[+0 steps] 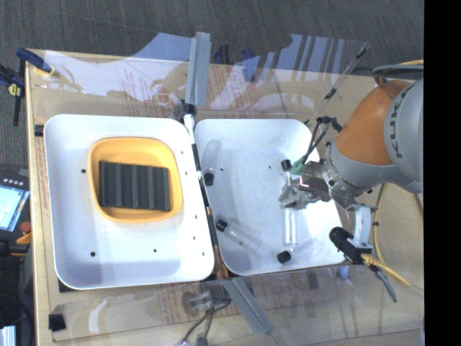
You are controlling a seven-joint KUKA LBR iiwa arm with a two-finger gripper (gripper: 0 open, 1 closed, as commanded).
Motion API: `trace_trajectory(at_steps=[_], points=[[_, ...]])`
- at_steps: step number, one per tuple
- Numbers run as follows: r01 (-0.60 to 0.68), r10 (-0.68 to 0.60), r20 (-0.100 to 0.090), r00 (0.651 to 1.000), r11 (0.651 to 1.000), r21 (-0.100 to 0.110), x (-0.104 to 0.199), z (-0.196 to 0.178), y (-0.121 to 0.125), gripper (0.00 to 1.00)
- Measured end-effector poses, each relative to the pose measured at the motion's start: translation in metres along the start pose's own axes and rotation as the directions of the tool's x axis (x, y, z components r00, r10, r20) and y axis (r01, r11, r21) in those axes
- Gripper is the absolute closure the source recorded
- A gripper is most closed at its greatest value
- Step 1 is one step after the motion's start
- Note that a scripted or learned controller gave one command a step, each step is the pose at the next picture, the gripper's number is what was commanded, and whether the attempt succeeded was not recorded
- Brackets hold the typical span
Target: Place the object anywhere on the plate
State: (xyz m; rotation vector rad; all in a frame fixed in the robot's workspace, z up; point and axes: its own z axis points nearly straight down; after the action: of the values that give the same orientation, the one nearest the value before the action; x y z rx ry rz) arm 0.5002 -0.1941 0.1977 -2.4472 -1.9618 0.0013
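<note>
A yellow plate (133, 153) lies in the left bin (72, 251), and a dark ribbed rectangular block (135, 186) rests on it. In the right bin (245, 143) my gripper (297, 194) hangs low near the right side. Just below it lies a clear tube with a black cap (289, 231). A second clear capped tube (232, 231) lies near the bin's lower left. A third clear capped tube (209, 171) sits by the left wall. The wrist hides what is directly under the gripper.
The grey arm with its orange band (371, 132) reaches in from the right over the right bin's edge. Cables (364, 247) trail by the bin's lower right corner. A metal bar (197, 67) stands at the back between the bins.
</note>
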Motion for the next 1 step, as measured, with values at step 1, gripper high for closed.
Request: trace_trajectory(at_steps=[1], points=[[0.233,-0.233,0.003,0.972,0.972,-0.003,0.0317,-0.0176,0.0418,1.00]])
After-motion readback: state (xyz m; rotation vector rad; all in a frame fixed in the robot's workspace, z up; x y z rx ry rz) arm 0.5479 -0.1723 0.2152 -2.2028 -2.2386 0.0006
